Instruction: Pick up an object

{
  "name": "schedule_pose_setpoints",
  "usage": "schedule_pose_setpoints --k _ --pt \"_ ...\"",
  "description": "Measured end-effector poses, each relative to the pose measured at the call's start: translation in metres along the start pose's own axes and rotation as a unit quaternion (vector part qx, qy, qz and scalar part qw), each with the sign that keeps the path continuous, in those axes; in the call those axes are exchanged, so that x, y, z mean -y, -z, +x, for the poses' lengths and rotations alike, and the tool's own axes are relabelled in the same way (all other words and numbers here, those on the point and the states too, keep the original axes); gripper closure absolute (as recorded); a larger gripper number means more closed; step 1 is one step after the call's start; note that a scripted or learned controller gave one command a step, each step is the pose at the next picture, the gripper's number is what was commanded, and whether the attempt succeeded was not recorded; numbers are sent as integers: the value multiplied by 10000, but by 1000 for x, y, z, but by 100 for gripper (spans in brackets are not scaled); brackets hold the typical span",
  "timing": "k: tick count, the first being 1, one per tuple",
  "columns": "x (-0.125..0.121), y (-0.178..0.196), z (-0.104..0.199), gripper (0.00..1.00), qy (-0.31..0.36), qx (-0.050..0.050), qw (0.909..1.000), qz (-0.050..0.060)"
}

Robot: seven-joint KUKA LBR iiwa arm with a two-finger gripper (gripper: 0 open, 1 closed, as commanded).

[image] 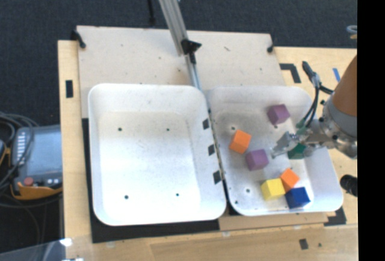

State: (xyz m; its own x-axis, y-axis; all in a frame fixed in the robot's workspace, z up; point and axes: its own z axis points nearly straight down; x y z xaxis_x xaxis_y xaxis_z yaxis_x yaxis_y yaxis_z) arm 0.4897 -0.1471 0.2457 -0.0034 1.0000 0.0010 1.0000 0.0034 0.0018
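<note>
At the near edge of the right bin (319, 202) sit a blue cube (297, 196), a yellow cube (272, 188) and a small orange cube (289, 178), all close together. A little farther in lies a purple cube (257, 159), with a bigger orange cube (240, 141) just beside it. The gripper (293, 147) hangs low over the bin, right of that purple cube, with something green (296, 154) at its tip. I cannot tell if its fingers are apart or together. Farthest back is another purple cube (277, 113). The left bin (102, 97) is beside it. I think the arm is reaching for a pick; next it must close on one cube and lift.
</note>
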Motion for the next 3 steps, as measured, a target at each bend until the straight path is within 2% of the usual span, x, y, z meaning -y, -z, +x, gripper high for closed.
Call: schedule_pose_setpoints --k 1,2,3 --pt "0 0 0 0 -18 3 10000 -6" --pt "6 -62 1 0 -22 7 10000 34" --pt "4 -118 -9 0 -30 46 10000 -36"
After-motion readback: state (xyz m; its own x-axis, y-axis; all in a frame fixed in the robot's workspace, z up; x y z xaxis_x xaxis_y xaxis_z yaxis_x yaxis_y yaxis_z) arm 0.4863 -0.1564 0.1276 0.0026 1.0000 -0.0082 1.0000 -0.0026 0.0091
